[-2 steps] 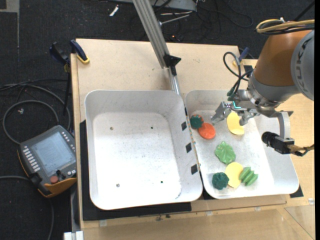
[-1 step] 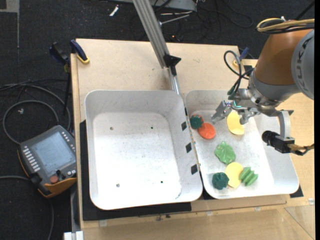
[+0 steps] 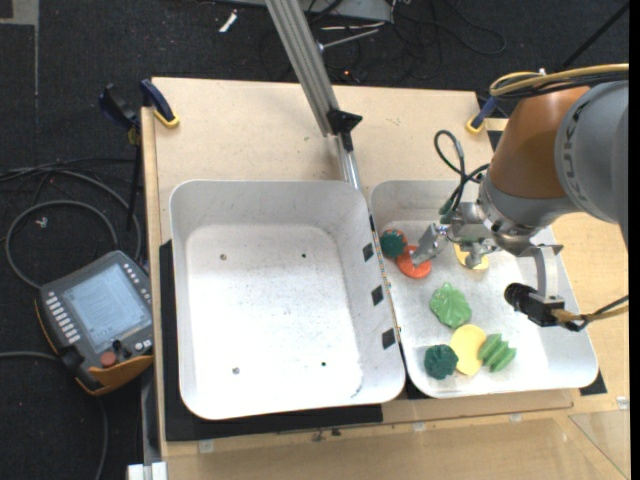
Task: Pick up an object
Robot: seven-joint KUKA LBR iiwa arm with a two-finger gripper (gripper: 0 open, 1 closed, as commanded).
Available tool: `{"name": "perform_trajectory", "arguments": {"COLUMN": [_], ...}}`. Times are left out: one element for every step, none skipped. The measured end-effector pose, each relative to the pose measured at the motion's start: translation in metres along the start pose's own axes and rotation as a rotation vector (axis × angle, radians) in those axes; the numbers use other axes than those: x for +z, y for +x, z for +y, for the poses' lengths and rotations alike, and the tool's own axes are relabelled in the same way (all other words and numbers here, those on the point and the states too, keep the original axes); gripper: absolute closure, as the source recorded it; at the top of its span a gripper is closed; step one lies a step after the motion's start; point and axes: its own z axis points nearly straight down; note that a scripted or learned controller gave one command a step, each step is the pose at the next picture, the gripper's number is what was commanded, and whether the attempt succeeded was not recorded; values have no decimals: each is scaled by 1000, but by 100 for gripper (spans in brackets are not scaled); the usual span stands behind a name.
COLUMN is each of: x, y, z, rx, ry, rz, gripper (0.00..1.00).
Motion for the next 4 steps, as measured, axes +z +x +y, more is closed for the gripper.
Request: {"name": "perform_trajectory", "arguments": {"x": [54, 40, -16, -80], "y": [1, 0, 1, 3], "z": [-1, 1, 12, 12], "rx": [0, 0, -5, -6], "ry": [0, -7, -13, -14], "rz": [0, 0, -1, -2], "gripper": [0, 100, 100, 100]}}
